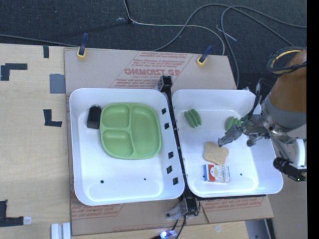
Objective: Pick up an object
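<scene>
From above, the grey arm's two-finger gripper point(228, 139) hangs low in the right white bin point(259, 185), its fingers apart and clamped on nothing, just above a tan slice of toy bread point(215, 154). A small white carton point(216, 173) lies just nearer, and a green ridged toy point(192, 117) lies farther left. The left white bin point(84, 183) holds a green divided plastic plate point(131, 131) and a small black block point(93, 117).

Two bins sit side by side on the table. In the left bin point(84, 183) a divided plate point(131, 131) lies with a small block point(93, 117) touching its left edge. The right bin point(259, 180) holds a pea pod point(193, 118) at the back left, a toast slice point(216, 154) mid-bin, and a small carton point(216, 174) just in front of it.
</scene>
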`<state>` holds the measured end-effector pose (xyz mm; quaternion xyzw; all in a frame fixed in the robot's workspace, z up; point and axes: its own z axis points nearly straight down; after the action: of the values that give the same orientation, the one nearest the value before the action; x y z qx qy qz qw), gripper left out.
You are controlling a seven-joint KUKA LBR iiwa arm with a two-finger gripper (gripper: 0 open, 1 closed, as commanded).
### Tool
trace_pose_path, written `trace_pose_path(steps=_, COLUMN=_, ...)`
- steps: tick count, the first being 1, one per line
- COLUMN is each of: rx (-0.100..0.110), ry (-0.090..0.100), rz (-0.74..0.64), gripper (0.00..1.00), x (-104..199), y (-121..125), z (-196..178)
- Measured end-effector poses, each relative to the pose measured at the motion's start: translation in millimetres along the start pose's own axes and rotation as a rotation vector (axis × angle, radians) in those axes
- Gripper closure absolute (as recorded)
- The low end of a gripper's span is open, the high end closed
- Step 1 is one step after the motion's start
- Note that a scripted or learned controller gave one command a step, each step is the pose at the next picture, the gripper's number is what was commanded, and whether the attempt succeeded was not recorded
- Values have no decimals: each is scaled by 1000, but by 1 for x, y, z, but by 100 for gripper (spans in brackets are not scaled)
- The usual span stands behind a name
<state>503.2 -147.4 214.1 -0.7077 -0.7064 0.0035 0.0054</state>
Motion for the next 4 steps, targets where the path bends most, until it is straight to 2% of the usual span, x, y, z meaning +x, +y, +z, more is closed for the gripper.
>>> trace_pose_path(steps=1, rx=-11, ry=-2, rz=-3, gripper=0, x=0, y=3, z=-5)
trace_pose_path(steps=3, rx=-5, ry=-2, rz=-3, gripper=0, x=1, y=11, z=121)
trace_pose_path(steps=4, rx=-13, ry=-4, rz=-3, gripper=0, x=1, y=11, z=129)
